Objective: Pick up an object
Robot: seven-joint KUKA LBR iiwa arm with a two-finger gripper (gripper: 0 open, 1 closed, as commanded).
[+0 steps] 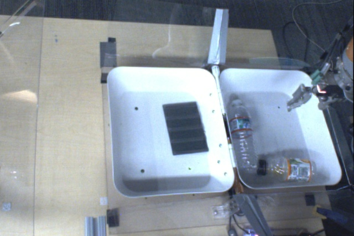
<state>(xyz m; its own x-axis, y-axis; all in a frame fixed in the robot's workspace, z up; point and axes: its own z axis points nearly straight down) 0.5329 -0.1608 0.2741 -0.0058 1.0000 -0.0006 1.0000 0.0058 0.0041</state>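
A black ridged rectangular pad [185, 127] lies flat in the middle of the left bin [124, 119]. In the right bin [271, 77], a clear water bottle [241, 132] lies along the left wall. A smaller clear bottle [286, 168] with a black cap and an orange label lies on its side near the front wall. My gripper [297, 100] hangs over the right bin's far right part, reaching in from the right edge. It is apart from both bottles, with nothing seen in it.
A grey upright post [218, 37] stands behind the seam between the bins. Cables [315, 14] run over the dark floor at the back right. The bench top [55, 119] stretches to the left of the bins.
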